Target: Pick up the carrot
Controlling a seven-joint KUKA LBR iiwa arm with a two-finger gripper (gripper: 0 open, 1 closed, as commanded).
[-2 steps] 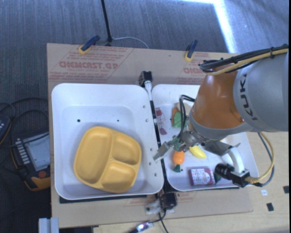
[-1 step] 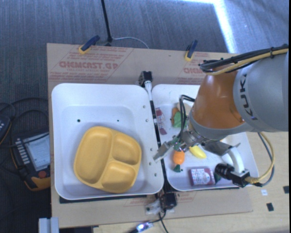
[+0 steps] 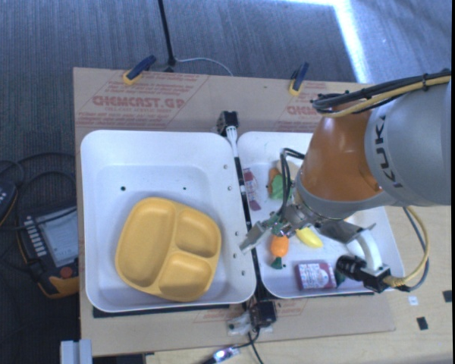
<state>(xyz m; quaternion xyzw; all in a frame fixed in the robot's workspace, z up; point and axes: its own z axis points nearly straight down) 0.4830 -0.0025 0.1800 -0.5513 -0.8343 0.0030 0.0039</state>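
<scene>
Hovering low over the right bin [image 3: 394, 237], the arm [image 3: 364, 154] has its pincer [image 3: 269, 230] right above the carrot [image 3: 278, 245], probably lining up for a grab. The carrot lies near that bin's left wall, just beside a yellow banana-ish toy [image 3: 309, 238], with a red packet [image 3: 315, 275] nearby. Can't tell if the pincer is open or closed from this angle. The left bin [image 3: 106, 158] holds a yellow tray [image 3: 169, 247] with 3 compartments.
</scene>
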